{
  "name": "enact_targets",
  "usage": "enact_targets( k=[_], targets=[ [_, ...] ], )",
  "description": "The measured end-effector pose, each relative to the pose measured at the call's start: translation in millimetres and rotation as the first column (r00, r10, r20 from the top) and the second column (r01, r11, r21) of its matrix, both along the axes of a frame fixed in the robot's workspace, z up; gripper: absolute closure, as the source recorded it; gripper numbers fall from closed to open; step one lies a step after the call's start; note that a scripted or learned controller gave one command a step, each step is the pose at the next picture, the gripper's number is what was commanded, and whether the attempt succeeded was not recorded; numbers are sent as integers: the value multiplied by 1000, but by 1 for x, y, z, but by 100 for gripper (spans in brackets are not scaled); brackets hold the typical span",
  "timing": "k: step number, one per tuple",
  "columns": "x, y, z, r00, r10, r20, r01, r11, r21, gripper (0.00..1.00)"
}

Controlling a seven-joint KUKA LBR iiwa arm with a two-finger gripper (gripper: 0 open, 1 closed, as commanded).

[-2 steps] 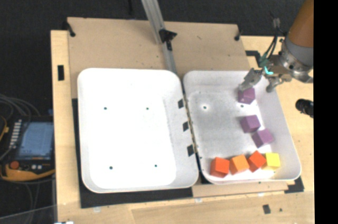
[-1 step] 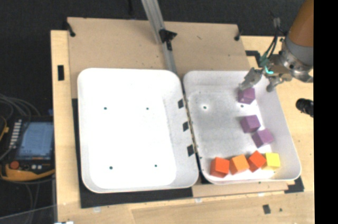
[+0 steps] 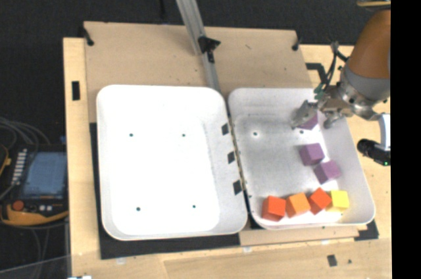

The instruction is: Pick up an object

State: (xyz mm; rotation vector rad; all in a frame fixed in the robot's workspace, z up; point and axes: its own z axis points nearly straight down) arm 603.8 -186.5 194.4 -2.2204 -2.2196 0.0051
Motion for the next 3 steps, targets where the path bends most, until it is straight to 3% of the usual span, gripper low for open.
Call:
enact_targets(
  k=[2,3],
  targets=[
    [-8,-9,-98,1000,-2,7,2,1000,-2,0],
    [-6,-11,-85,1000,-7,11,8,1000,-2,100]
  ],
)
